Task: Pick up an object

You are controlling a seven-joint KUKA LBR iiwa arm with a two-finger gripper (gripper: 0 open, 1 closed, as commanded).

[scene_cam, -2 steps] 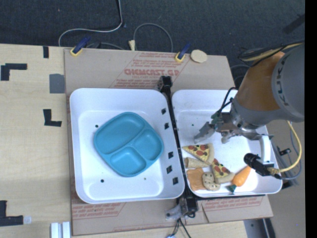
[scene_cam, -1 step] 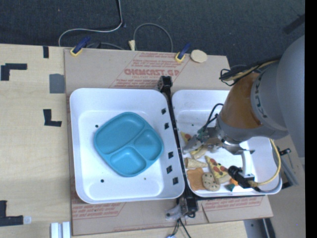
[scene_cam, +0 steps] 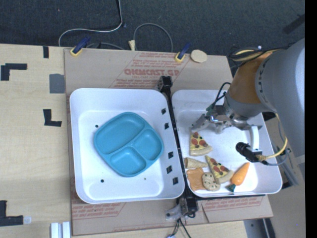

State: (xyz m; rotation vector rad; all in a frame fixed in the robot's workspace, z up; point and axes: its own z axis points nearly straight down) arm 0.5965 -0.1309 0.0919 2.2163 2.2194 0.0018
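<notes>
The gripper (scene_cam: 205,124) is seen low inside the right bin (scene_cam: 225,97), toward its left side, with the grey arm and its orange band reaching in from the right. Its two fingers appear spread apart, one angled toward the left and one nearer the wrist, and nothing is seen between them; the pincer is judged to be open and unloaded.

The candidate objects are gathered in the near half of the right bin. A pizza slice (scene_cam: 199,144) lies just near-side of the fingertips, apart from them or barely so. Further toward the near wall a second pizza slice (scene_cam: 217,168), a cookie (scene_cam: 210,181), an orange flat piece (scene_cam: 195,178) and a toy carrot (scene_cam: 240,174) are packed close together, some touching. In the left bin a blue divided plate (scene_cam: 129,143) rests alone.

The step in hand is judged to be the approach to the first pizza slice. For it to be done well, the fingers should be centred over the slice and aligned across its narrower width, since a flat piece is easily pushed aside rather than caught. The descent should be carried to the bin floor before closing. The crowded cluster near the front wall is best avoided, as neighbours could be nudged or pinched together.
</notes>
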